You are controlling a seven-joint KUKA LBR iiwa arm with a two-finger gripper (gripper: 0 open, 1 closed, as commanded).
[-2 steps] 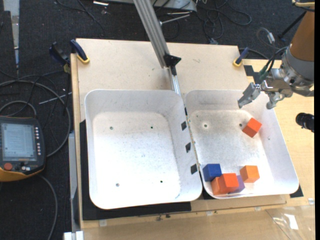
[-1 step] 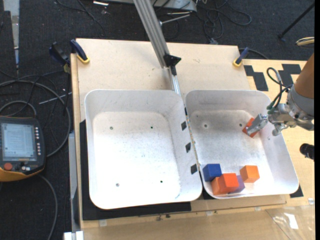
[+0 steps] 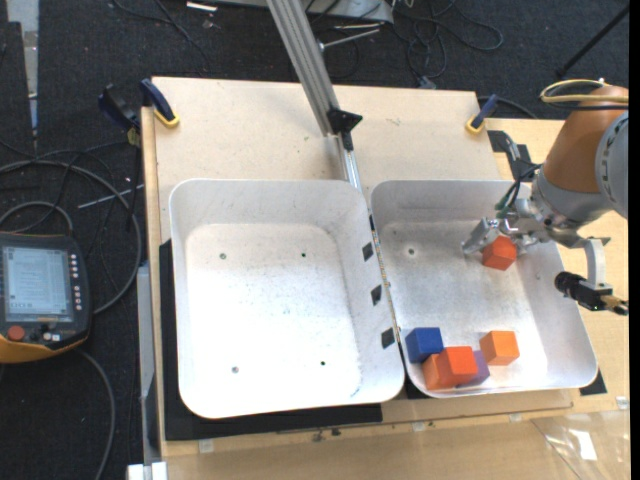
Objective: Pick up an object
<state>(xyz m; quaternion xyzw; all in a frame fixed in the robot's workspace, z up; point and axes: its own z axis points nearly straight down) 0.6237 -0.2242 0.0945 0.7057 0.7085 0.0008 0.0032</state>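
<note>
In the right bin (image 3: 440, 278), my gripper (image 3: 497, 240) reaches in from the right, in the bin's upper part. A red-orange block (image 3: 499, 256) sits between its metal fingertips, and the fingers are shut on it. The arm's grey wrist and orange band (image 3: 580, 158) rise behind it. At the bin's front edge lie a blue cube (image 3: 424, 343), a larger red-orange block (image 3: 451, 366), a small orange cube (image 3: 499, 347) and a purple piece (image 3: 481, 370) partly hidden behind the red-orange block.
The left bin (image 3: 200, 268) stands beside the right one, with a raised divider between them. A slanted metal pole (image 3: 305, 53) crosses the bench's back. A teach pendant (image 3: 40, 293) lies on the floor at left, among cables.
</note>
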